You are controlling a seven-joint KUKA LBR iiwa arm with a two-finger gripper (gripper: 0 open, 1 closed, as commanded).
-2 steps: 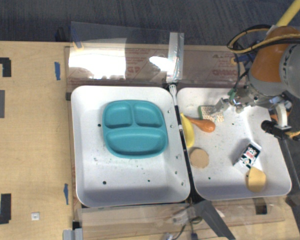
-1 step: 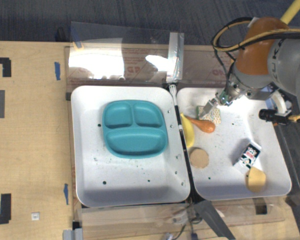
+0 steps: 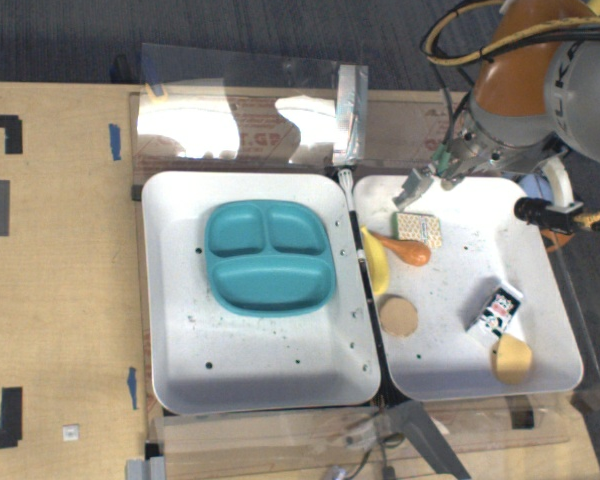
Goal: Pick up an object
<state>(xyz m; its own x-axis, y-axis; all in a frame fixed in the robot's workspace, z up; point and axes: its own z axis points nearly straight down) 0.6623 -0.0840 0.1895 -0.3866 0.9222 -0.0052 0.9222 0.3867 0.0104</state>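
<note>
our gripper hangs over the back left part of the right bin. we can't tell if it's wide or narrow, it's too small & blurry. nothing seems to be held in it.

just under it sits a small packet, pale w/ dots. we think it's light & a bit crinkly, flat too, so hard to pinch from the top. best to take it by its short sides.

touching it is a carrot, orange. we guess it's a toy, light, smooth & a bit slippy. its long axis runs left to right w/ a small tilt, fat end toward the right, thin tip toward the left. we'd grab it across the fat middle.

beside that lies a banana, long way running front to back along the bin wall. near it is a tan disc, flat & low. farther right is a little box, tilted, stiff, w/ a pear just in front.

the left bin has a blue tray.
</note>
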